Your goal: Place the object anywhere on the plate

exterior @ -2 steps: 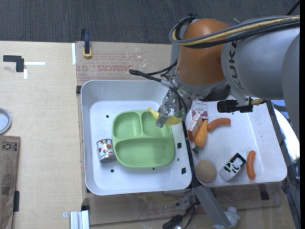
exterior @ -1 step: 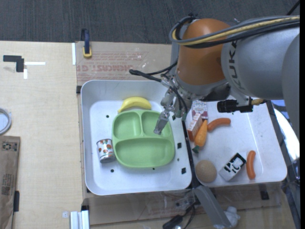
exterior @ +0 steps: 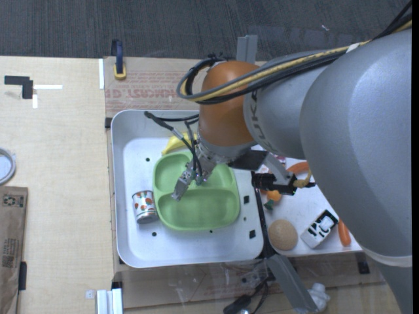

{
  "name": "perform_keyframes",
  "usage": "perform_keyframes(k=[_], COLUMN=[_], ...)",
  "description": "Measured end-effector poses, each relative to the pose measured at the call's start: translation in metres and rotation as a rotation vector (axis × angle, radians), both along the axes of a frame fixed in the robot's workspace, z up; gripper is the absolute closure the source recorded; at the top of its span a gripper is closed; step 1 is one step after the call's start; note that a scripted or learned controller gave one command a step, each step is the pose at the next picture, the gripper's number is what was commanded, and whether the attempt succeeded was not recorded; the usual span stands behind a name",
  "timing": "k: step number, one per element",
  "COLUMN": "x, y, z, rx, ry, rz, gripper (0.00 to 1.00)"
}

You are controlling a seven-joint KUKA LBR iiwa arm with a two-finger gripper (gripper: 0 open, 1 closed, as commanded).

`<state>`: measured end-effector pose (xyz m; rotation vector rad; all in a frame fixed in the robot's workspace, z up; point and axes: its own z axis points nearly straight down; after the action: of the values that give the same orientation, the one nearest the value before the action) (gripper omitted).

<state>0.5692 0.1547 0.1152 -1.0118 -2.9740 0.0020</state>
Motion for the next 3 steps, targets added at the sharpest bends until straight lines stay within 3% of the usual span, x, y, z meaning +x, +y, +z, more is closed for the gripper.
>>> perform_keyframes(k=[1, 2, 3], x=[-0.08, -0.092, -0.061], y=[-0.062, -0.003, 0.037], z=[0.098, -0.001, 0.072], rx=[0.0, 0.001, 0.001], ry=[-0.001, 0.002, -0.002], rz=[-0.046, 0.486, 0.643], gripper=[0.0, 0.0, 0.0])
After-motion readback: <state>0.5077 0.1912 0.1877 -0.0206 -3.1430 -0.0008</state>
